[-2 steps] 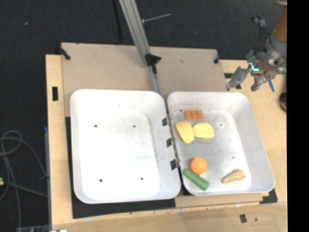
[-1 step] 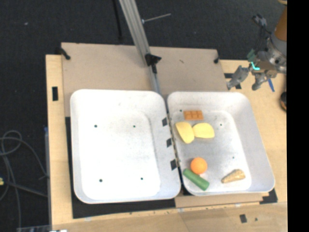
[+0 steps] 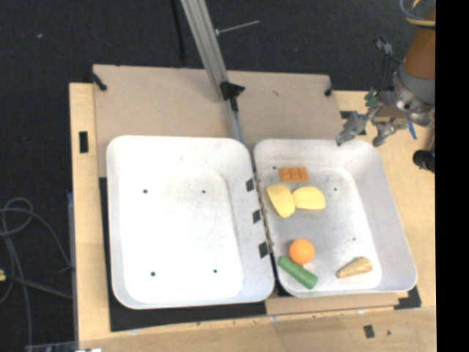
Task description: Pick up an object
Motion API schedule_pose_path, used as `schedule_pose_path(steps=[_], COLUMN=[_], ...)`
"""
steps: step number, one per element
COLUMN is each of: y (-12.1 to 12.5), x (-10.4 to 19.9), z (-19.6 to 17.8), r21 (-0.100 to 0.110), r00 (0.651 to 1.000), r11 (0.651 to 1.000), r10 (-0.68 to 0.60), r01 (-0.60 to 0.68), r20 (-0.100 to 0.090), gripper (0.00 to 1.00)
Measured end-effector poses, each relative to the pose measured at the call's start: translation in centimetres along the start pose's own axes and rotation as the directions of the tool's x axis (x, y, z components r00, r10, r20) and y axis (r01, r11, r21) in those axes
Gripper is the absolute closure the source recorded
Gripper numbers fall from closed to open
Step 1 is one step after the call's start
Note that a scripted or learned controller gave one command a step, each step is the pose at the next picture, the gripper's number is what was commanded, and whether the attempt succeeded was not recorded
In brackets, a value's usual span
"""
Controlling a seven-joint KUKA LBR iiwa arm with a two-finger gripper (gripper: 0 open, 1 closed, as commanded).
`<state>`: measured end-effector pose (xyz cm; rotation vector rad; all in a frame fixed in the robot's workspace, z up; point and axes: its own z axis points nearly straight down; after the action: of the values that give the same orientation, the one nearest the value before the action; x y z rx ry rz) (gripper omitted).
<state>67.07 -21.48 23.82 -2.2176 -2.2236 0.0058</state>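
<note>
wooden bench on dark carpet bears two white bins; gripper spread wide, holding nothing.

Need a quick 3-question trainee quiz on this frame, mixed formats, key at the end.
1. True or false: the orange ball lies in the left bin.
2. Multiple choice: which item lies nearest the orange ball? A) brown waffle piece B) green cylinder C) tan wedge
3. Fill in: the gripper is above the right bin's ____ corner as the camera sees it.

Key:
1. False; it lies in the right bin.
2. B; the green cylinder sits just below the ball.
3. Upper right; the fingers are spread, with nothing between them.
</note>
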Motion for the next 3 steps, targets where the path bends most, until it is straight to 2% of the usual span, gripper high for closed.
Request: schedule_pose_path(steps=[2, 3], y=[0.5, 0.7], x=[0.1, 0.0], z=[8.7, 7.1], r21=[0.0, -0.009], r00=[1.0, 1.0], r11=[1.0, 1.0], r10=[-0.002, -0.006], r01=[0.002, 0.006], r20=[0.0, 0.006], gripper=[0.0, 1.0])
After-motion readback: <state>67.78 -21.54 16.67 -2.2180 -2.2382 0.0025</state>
